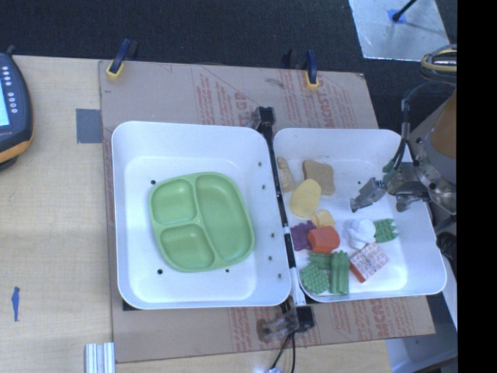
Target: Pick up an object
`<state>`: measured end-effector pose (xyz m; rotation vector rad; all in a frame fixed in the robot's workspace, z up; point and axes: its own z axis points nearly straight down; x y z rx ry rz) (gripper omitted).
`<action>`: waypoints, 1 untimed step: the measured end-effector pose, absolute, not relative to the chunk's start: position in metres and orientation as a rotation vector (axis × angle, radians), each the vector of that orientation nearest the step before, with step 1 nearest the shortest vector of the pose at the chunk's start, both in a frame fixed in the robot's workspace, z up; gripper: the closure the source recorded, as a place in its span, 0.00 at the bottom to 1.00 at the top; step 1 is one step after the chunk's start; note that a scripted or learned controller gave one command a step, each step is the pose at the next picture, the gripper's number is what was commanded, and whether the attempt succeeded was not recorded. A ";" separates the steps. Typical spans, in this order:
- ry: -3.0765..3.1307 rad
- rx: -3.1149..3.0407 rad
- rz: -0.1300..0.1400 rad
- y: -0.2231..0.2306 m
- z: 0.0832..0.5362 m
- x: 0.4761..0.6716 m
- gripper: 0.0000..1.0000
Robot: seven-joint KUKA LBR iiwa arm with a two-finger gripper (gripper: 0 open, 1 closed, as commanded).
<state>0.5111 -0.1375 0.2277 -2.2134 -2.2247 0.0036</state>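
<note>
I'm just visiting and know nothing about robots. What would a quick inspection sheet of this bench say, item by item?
Surface: wooden bench with a cardboard sheet clamped on it, bearing two white bins.
Job's things: right bin holds a heap of small items, among them a yellow piece, a red piece, a green toy, a tan piece and a white crumpled item.
Clutter: left bin holds a green divided plate.
Grippers: gripper is over the right bin's right part, open, holding nothing.
Cables: black cable at the front edge.
Surroundings: handheld control pad at far left; dark floor behind.
</note>
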 end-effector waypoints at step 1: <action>-2.232 -2.208 0.004 -0.105 0.171 0.569 0.00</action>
